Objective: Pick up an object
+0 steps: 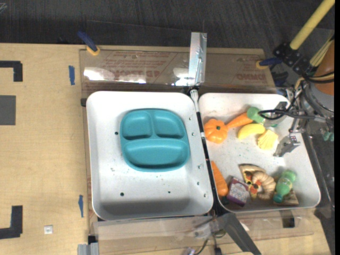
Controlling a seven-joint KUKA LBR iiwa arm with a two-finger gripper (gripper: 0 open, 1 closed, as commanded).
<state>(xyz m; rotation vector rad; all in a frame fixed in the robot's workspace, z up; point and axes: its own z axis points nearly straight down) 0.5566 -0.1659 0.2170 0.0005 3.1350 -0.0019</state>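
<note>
While the gripper (pixel 285 145) hangs over the right bin (pixel 311 166), nothing sits between its fingers, and from this slant I cannot tell how wide they stand. Trouble looks close: the toys crowd together, so a descent could clip two at once or nudge one away. The yellow piece (pixel 267 139) lies just beside the gripper, touching the banana (pixel 249 130), which in turn lies against the carrot (pixel 240 120) near the little pumpkin (pixel 215 131). A grab there may come up with nothing, or shove things toward the wall. Lower down, the green bottle (pixel 285 185), the brown toy (pixel 257 180) and the purple box (pixel 237 191) bunch up near the front rim. Over in the left bin (pixel 101 142) sits a blue divided plate (pixel 154 139). Reaching in from the right, the arm (pixel 319 97) bends low over the bin's far corner, cables trailing, wrist pointed downward.
</note>
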